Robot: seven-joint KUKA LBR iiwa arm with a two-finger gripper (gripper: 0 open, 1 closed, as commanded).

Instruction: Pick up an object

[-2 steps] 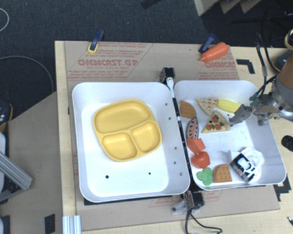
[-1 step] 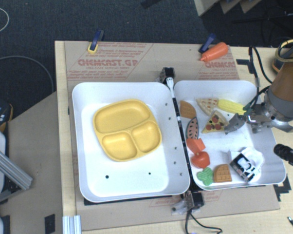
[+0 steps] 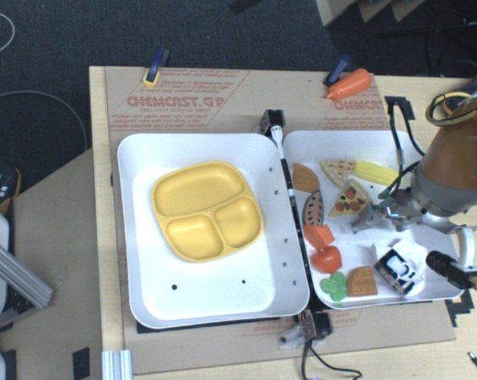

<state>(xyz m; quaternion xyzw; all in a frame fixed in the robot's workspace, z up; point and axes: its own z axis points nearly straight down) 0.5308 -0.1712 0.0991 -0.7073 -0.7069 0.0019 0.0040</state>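
The right bin (image 3: 429, 291) holds several toy foods: a pizza slice (image 3: 349, 200), a yellow corn cob (image 3: 375, 172), a tan wedge (image 3: 337, 169), a brown cookie (image 3: 304, 178), a watermelon slice (image 3: 313, 208), a red block (image 3: 318, 234), a red fruit (image 3: 327, 259), a green piece (image 3: 333, 286), a brown toast (image 3: 363, 281) and a black-and-white object (image 3: 397, 268). My gripper (image 3: 372, 217) hangs low over the middle of this bin, just right of the pizza slice and below the corn. Nothing shows held in it.
The left bin (image 3: 139, 236) holds a yellow divided plate (image 3: 207, 210). An orange carrot (image 3: 349, 84) lies on the bench behind the right bin, and a blue and yellow clamp (image 3: 154, 68) sits at the back left. Black cables (image 3: 398, 125) trail near the arm.
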